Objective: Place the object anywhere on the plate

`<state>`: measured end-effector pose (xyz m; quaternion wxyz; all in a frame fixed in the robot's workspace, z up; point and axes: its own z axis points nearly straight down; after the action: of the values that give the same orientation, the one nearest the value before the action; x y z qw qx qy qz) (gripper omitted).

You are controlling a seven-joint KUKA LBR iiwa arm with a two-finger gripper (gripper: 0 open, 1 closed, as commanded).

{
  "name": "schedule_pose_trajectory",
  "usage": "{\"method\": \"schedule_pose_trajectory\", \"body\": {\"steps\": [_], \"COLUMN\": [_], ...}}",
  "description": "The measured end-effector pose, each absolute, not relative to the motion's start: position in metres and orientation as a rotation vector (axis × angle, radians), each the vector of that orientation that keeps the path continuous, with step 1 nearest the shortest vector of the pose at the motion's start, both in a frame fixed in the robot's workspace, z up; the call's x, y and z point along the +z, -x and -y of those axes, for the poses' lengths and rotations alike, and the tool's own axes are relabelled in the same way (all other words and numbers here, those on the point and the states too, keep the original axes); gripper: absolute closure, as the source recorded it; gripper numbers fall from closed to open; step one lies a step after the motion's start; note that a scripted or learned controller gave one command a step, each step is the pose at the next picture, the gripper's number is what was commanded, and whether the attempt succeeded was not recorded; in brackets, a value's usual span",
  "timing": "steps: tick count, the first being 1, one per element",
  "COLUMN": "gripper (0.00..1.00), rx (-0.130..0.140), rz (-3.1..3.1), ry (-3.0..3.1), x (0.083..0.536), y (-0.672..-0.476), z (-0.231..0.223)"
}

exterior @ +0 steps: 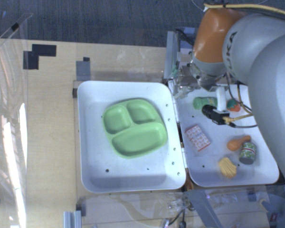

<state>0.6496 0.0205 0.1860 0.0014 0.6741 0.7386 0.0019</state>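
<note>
- Camera view: two white bins side by side on the wooden bench (47,127).
- Left bin (92,170) holds the green plate (134,127), three compartments, lying slightly rotated near the bin's centre. Nothing rests on the plate.
- Right bin (261,172) holds the loose items. Pink patterned card (198,137) lies flat toward the bin's left side, near the divider between the bins.
- Yellow ridged piece (227,166) lies near the front edge of the right bin.
- Orange piece (239,143) touches a small can (247,152) with a green label; both sit right of the card and just behind the yellow piece.
- Green item (204,102) lies at the back of the right bin, just below the wrist. A small orange-red item (234,107) sits to its right, partly hidden by cables.
- Arm (261,46) comes in from the right, over the back of the right bin; orange band (213,32) is plainly visible.
- Gripper (183,87) sits at the back left corner of the right bin, close to the divider; the wrist hides the fingers, so their spacing cannot be told.
- Which loose item is the task's object cannot be told; all of them lie in the right bin, apart from the plate.
</note>
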Motion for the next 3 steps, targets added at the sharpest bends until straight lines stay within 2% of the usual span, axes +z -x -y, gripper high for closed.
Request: {"method": "schedule_pose_trajectory", "body": {"steps": [1,2,3], "gripper": [1.0,1.0,1.0], "rx": [0.006,0.006,0.007], "rz": [-2.301,-2.346,-2.272], "ry": [-2.129,-2.084,-2.165], "x": [0.232,0.186,0.186], "y": [-0.612,-0.6,-0.586], "z": [0.064,0.047,0.051]}}
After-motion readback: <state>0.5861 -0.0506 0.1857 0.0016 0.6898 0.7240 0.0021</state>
